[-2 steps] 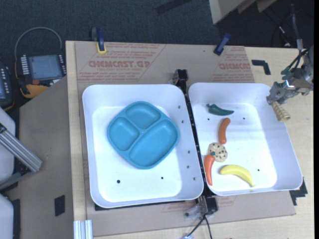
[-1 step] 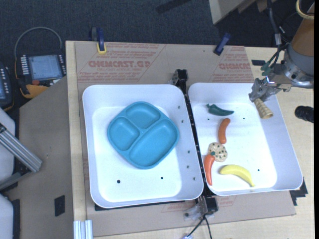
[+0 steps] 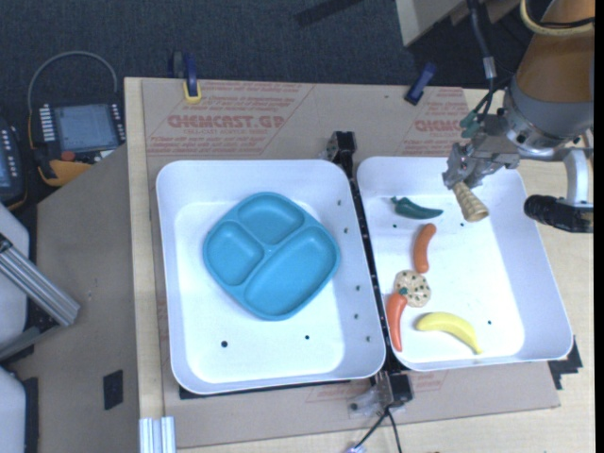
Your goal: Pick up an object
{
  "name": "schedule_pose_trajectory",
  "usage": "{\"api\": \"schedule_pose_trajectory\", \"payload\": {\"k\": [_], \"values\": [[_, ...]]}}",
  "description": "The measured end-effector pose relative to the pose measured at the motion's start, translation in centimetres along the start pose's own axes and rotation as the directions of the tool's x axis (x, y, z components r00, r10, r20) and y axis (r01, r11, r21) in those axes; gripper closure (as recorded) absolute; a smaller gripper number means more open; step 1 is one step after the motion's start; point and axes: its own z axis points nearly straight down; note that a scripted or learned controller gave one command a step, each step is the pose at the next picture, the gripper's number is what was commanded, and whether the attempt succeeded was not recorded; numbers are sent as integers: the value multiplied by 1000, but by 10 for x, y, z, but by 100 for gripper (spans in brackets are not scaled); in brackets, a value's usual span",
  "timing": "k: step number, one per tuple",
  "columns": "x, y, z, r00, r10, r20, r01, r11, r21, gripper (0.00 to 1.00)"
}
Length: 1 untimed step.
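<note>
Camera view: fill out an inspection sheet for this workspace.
Surface: cardboard-covered bench bearing left bin and right bin.
Job's things: in the right bin, green pepper, sausage, cookie, carrot, banana.
Clutter: blue divided plate in the left bin.
Grippers: gripper over the right bin's far end, a tan piece at its tip.
Cables: black loop at far left.
Surroundings: handheld pendant, dark floor.

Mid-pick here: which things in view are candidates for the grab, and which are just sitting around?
For the job, in the right bin: tool with a tan piece at its tip, pepper, sausage, cookie, carrot, banana.

Lying about: blue plate in the left bin, pendant, clamps.
</note>
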Motion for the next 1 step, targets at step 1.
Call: {"api": "schedule_pose_trajectory", "payload": {"k": [1], "values": [[58, -5, 2, 1000, -1, -1, 1, 1000, 2, 100]]}}
